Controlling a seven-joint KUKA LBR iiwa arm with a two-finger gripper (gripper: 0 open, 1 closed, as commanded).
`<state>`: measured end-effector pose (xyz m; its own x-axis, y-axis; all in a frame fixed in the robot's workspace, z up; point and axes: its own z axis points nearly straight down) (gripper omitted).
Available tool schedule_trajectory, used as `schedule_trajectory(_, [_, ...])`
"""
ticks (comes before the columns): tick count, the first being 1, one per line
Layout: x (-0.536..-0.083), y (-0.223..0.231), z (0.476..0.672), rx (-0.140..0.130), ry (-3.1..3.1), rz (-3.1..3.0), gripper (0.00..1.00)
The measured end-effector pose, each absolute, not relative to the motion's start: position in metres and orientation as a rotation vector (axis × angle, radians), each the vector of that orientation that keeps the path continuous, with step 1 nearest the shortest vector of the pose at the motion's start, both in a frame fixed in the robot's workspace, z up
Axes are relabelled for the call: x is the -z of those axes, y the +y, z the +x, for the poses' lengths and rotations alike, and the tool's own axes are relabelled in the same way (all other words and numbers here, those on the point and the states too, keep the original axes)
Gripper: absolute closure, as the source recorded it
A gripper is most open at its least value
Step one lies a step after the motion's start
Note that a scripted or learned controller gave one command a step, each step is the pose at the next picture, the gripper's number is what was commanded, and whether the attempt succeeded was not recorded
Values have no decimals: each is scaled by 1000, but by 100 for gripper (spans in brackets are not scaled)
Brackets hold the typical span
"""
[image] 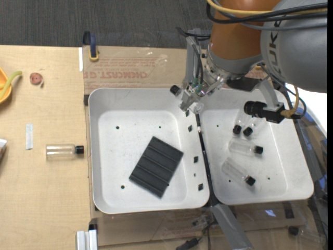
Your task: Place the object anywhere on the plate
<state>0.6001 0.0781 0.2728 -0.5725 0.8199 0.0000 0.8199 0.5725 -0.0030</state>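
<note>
Plate [156,166], dark and ridged, lies flat and skewed in the middle of the left bin [104,139], with nothing on it. Moving right, you will find the gripper [191,104] hanging over the far end of the rims where the two bins meet, and you cannot tell from here whether it is open or closed. In the right bin [291,181] you have the clear vials [243,148] with black caps, scattered near its middle, well apart from the plate.

Arm over two white bins

Gripper [191,100] hangs above the bins' shared rim at twelve o'clock; black ridged plate [156,166] lies tilted in the left bin [104,119].
</note>
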Motion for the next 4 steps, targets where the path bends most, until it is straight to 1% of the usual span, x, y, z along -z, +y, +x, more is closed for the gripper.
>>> schedule_trajectory(1, [-234, 146, 522, -5, -2876, -1259, 100])
schedule_trajectory(2, [-141, 195, 501, -6, -2920, -1149, 100])
schedule_trajectory(3, [-303, 158, 580, -3, -2871, -1278, 100])
schedule_trajectory(4, [-231, 223, 543, -6, -2879, -1253, 100])
